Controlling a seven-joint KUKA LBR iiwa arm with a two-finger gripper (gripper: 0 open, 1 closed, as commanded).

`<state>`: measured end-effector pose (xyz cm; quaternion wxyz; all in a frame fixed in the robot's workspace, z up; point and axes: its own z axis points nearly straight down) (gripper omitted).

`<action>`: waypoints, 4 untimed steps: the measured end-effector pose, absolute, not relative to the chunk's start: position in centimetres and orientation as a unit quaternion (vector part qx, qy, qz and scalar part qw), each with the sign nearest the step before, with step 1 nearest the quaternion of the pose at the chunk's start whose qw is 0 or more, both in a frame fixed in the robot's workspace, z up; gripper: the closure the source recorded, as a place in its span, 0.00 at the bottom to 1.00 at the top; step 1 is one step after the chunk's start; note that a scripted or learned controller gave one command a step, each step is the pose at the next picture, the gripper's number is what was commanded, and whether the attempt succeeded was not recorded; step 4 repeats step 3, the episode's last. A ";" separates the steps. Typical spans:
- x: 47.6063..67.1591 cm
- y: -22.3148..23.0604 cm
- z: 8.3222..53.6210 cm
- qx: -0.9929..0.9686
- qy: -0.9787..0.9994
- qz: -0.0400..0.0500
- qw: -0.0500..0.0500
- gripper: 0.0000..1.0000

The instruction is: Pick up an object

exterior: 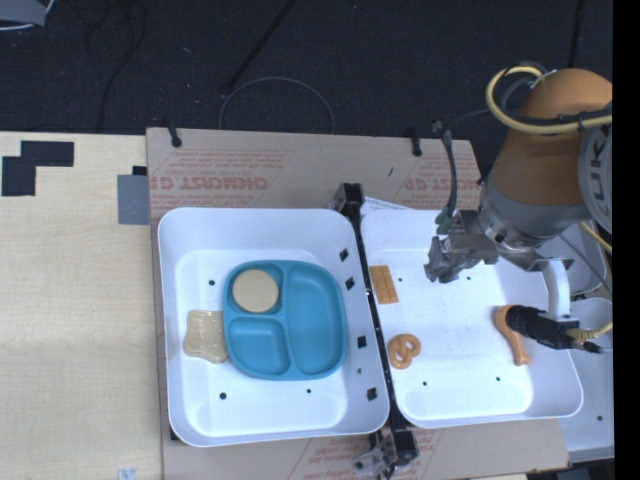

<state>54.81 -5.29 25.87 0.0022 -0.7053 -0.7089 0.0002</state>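
Gripper (447, 264) of dark metal hangs over the right shallow white bin (560, 400); whether its jaws are open or closed, I cannot tell. Left of the jaws lies a flat orange rectangular block (382, 283); below-left, an orange pretzel-shaped piece (404, 350); to their right, an orange-handled brush (520, 331).

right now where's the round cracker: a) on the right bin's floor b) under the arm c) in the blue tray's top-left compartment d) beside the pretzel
c: the round cracker lies in the upper-left compartment of the blue divided tray in the left bin.
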 end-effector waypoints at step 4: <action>54.4 9.1 23.6 -0.706 -0.708 0.002 0.003 1.00</action>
